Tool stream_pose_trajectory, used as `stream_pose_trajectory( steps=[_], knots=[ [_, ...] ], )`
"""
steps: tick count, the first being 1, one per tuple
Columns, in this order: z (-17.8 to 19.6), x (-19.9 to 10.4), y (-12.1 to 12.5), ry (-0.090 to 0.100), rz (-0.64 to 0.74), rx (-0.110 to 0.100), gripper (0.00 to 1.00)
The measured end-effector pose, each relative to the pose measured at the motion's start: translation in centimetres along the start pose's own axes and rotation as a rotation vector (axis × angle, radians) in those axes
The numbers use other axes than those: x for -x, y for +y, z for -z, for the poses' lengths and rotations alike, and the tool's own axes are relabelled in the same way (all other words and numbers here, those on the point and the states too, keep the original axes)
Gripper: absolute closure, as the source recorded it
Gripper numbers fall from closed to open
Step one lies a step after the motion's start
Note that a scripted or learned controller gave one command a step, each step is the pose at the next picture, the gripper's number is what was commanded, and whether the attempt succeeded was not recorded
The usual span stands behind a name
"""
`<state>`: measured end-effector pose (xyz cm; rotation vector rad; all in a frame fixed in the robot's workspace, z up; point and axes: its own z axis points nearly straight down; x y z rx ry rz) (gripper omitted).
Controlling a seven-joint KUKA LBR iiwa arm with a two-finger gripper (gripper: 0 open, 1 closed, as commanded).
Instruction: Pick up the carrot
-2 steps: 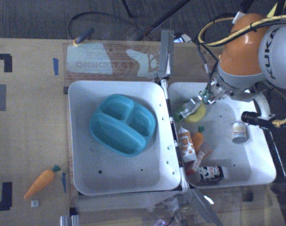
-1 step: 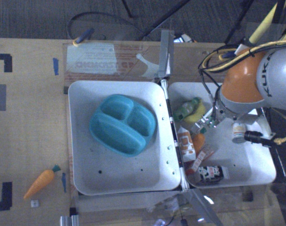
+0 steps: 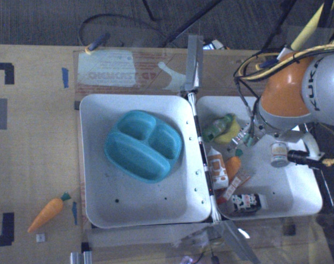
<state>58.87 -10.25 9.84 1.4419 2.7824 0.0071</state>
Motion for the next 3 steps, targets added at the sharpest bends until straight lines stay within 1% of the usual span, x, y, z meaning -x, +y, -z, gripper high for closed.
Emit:
stream_pose_trajectory(
  steps=[1, 2, 3],
  knots=[
    [14.4, -2.1, 4.1, 0.003, -0.03, -0.005, 1.0],
    [14.3, -2.1, 4.1, 0.003, -0.031, -0.006, 0.0],
    [8.6, -4.9, -3.7, 0.006, 0.06, -0.007, 0.0]
  ],
)
